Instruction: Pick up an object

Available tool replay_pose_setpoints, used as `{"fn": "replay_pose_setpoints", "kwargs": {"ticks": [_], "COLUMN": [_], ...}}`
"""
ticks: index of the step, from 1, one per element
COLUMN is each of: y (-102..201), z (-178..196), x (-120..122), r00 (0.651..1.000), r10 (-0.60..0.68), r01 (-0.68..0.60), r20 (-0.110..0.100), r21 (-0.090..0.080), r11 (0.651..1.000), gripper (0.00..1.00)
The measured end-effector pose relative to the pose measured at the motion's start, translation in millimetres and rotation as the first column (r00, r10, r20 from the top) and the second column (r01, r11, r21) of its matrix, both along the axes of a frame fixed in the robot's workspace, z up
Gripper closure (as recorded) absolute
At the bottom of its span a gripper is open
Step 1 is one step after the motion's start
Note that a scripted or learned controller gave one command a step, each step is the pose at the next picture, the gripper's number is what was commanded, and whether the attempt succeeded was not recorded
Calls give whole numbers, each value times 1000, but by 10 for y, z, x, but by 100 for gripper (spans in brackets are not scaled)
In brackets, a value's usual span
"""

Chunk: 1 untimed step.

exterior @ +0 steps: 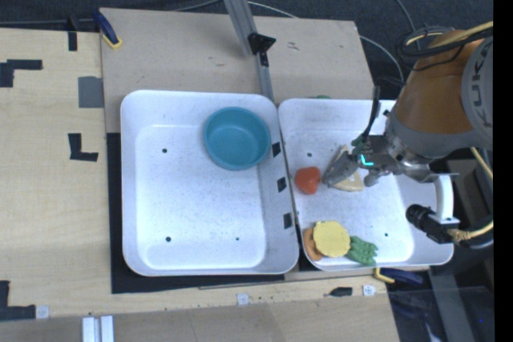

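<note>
We see two shallow white bins side by side on the surface (321,44). In the left bin (152,228) a blue bowl (236,138) stands upright near the far right corner, close to the wall shared with the other bin.

The right bin (321,118) holds the rest. A small red-orange ball (307,179) lies near the bin's left wall, about midway down. At the near edge sit a yellow round object (330,238) with an orange piece tucked under its left side, and a green leafy toy (362,251) touching its right side.

The arm (437,104) comes in from the right, its orange band above the wrist. The tool (343,168) is low over the middle of the right bin, its dark fingers spread apart and pointing left toward the red-orange ball, just beside it but not touching. A pale cream-coloured object (349,183) lies directly under the tool's near side; we cannot tell whether the fingers touch it, and nothing shows clearly between them.
</note>
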State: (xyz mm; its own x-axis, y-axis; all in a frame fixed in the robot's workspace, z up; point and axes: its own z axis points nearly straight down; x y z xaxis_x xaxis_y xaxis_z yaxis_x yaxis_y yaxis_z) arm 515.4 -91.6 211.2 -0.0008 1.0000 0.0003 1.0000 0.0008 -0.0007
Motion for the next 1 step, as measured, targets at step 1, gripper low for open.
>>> {"fn": "replay_pose_setpoints", "kwargs": {"ticks": [1], "y": [0], "z": [0], "x": [0], "r00": [1000], "r10": [0], "r01": [0], "r20": [0], "r21": [0], "r11": [1000], "gripper": [0]}}
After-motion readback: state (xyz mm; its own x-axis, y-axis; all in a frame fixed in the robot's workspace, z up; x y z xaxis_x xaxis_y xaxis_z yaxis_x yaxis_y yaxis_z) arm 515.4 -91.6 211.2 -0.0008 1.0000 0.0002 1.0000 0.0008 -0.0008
